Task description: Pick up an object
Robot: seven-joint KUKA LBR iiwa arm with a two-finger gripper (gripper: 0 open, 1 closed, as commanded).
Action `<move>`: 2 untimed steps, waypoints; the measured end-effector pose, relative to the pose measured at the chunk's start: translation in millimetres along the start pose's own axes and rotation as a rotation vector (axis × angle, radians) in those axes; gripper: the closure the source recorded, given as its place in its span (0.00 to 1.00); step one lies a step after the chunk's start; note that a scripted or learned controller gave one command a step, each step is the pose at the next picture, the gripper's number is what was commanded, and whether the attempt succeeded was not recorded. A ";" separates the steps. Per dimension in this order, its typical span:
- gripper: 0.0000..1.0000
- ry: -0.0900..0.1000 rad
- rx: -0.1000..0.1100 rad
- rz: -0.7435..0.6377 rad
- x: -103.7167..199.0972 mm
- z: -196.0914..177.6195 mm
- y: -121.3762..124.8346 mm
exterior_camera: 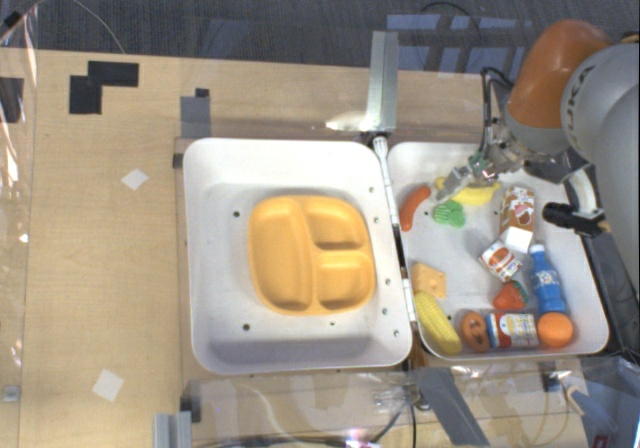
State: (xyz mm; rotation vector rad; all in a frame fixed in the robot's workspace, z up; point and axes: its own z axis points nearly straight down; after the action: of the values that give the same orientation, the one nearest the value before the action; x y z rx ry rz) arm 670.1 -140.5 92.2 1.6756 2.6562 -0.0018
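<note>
Presently listed: gripper [462, 179], finger state impossible to tell, low over far part of right bin [596, 334], just beside yellow banana [478, 197] and green toy [450, 215]; yellow divided tray [308, 254] in left bin [215, 266].

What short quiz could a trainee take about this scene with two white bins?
1. True or false: the yellow sectioned plastic tray lies in the right shallow white bin.
2. Which lies nearest the two-finger gripper? A) round orange ball B) small green toy C) yellow corn cob
3. Fill in: the blue bottle lies just above the ____ ball.

Key: 1 false, it lies in the left shallow white bin; 2 B; 3 orange.
</note>
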 end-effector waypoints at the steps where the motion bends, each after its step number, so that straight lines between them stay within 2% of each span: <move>1: 0.00 -0.011 0.010 -0.152 2.7 0.8 -2.2; 2: 0.00 -0.006 0.003 0.062 36.1 5.4 15.0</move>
State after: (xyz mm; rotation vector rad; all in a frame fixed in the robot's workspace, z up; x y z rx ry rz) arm 668.1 -101.4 86.8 1.7555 2.5992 -0.0107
